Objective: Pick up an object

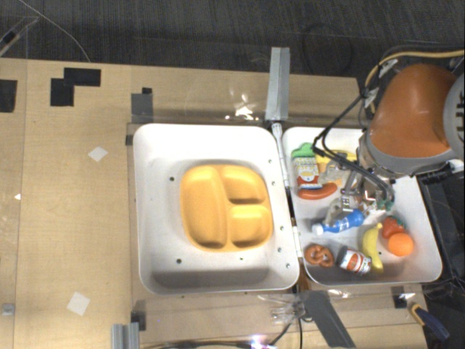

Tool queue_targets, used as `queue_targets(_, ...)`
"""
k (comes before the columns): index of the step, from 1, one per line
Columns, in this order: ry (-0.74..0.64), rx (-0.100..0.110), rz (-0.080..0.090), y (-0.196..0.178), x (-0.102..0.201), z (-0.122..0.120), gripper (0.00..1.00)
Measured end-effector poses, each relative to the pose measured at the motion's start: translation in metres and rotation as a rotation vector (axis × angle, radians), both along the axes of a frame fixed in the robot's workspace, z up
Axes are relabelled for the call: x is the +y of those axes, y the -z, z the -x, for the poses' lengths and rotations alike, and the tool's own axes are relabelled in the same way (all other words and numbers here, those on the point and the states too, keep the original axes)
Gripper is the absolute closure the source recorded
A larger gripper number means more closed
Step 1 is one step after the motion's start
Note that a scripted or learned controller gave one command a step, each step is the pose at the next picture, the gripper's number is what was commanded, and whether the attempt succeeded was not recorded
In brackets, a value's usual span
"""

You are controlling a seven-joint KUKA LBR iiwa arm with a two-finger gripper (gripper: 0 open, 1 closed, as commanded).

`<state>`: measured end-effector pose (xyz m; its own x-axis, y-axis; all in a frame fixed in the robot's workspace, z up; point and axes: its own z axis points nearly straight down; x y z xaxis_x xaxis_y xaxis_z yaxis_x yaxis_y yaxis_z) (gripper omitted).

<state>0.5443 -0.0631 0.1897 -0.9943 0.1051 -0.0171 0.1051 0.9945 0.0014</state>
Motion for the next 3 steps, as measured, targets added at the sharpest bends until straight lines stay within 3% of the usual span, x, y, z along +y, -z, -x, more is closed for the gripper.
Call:
queue_targets(1, 0.243, 0.004, -0.003, 0.083, -0.026, -0.031, 0.00)
queue_targets(2, 0.684, 0.009, -0.008, 0.095, -0.033, -0.065, 0.00)
queue_targets(3, 0.676, 0.002, -0.009, 0.082, -0.032, -0.067, 1.00)
